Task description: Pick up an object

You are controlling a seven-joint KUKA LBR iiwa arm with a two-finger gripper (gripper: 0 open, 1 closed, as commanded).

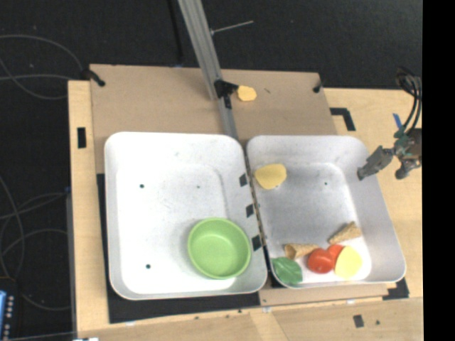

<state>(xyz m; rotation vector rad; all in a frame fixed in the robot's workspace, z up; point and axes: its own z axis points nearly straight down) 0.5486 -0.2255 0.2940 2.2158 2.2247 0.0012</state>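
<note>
My gripper (pixel 387 166) hangs at the right bin's (pixel 313 148) far right rim, open, with nothing between its fingers. Along the near wall of that bin lie a red object (pixel 321 260), a round yellow object (pixel 348 263) and a green item (pixel 287 269). Two tan wedge-shaped pieces (pixel 343 233) (pixel 297 249) rest just above them. A pale yellow object (pixel 270 176) sits at the bin's upper left, well left of the gripper. In the left bin (pixel 142 162) a green bowl (pixel 219 248) stands upright near the front right corner.
A slanted metal pole (pixel 206 48) rises from the bench behind the divide between the bins. A small yellow piece (pixel 247 93) lies on the brown board beside the pole's foot. Cables trail over the dark floor at the left.
</note>
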